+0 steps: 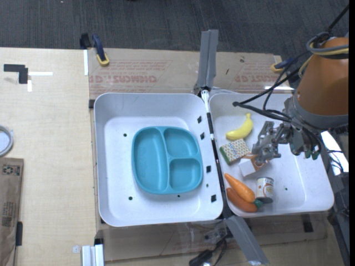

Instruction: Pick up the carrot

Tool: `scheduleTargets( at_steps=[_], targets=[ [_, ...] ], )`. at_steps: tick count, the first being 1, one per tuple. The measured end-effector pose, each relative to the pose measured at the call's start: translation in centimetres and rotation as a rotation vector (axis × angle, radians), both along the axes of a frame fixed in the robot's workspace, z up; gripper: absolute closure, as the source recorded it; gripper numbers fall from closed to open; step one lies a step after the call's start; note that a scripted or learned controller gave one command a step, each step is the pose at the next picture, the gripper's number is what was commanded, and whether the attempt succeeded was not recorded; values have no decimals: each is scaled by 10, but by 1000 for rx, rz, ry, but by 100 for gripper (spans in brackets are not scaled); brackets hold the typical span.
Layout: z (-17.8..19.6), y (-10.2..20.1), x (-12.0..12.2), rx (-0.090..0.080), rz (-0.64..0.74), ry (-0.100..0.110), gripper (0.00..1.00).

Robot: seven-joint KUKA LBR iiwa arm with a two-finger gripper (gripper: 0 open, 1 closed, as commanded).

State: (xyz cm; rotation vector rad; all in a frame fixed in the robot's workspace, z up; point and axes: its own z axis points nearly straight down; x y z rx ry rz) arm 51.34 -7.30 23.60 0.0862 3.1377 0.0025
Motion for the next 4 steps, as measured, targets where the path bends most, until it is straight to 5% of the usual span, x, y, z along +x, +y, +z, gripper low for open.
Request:
scheduleTargets(
  at_steps=[1, 2, 3, 4],
  targets=[
    [0, 0, 0, 0, 0, 0, 0],
    [-45, 70, -5, -1, 356, 2, 0],
    [-45, 75, -23, -1, 872, 1, 0],
    [-45, 119, 90, -1, 1111, -3, 0]
  ],
)
